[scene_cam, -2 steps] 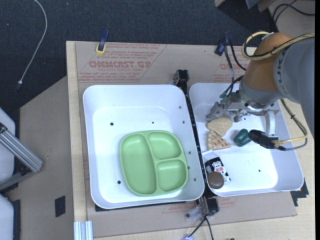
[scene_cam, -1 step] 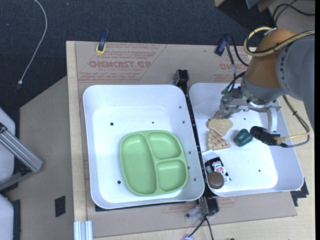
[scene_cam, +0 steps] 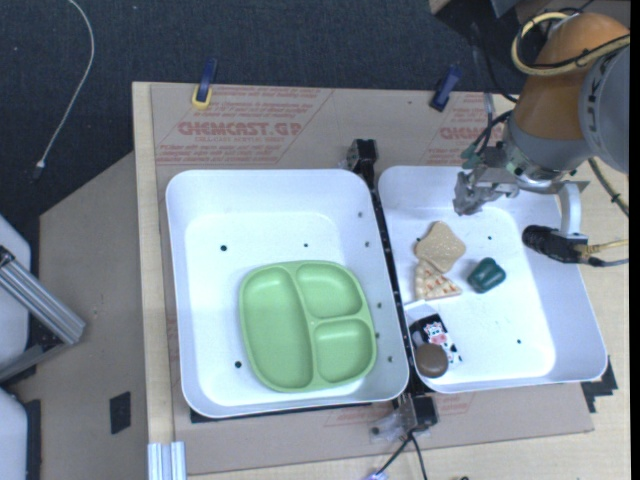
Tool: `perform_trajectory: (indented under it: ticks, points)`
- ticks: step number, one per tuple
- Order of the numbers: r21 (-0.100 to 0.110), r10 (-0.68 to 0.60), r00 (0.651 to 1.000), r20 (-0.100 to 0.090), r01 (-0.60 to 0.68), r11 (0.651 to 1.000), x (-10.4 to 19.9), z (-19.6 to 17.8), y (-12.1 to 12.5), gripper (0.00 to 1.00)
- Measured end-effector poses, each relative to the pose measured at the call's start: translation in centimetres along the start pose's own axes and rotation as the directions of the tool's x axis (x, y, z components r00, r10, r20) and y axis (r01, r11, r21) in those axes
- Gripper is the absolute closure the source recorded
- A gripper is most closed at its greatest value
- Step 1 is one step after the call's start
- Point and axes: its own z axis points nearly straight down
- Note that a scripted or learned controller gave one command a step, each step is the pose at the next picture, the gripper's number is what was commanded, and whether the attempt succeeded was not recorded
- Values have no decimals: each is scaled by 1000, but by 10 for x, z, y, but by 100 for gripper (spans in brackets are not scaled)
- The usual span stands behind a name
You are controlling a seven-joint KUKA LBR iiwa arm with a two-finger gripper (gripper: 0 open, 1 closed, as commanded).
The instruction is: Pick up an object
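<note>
You've got a cardboard-topped bench (scene_cam: 300,118) on dark carpet (scene_cam: 250,18), w/ blue clamps at the back edge. Two white bins sit side by side. Left bin (scene_cam: 200,218) holds a green divided tray (scene_cam: 305,323). Right bin (scene_cam: 540,328) holds tan bread-like pcs (scene_cam: 438,258), a dark green item (scene_cam: 487,275) just beside them, and a brown/black-white item (scene_cam: 433,348) near the front left corner. Gripper (scene_cam: 470,200) hangs over the right bin's back part, nothing seen held; open or closed, can't tell.
</note>
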Motion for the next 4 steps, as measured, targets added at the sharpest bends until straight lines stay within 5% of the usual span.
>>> perform_trajectory:
  ticks: [2,4]
  points:
    - [-1,-1,1000,0,1,1000,2,-116,-3,100]
    - [10,-5,1000,-3,5,1000,119,-104,6,100]
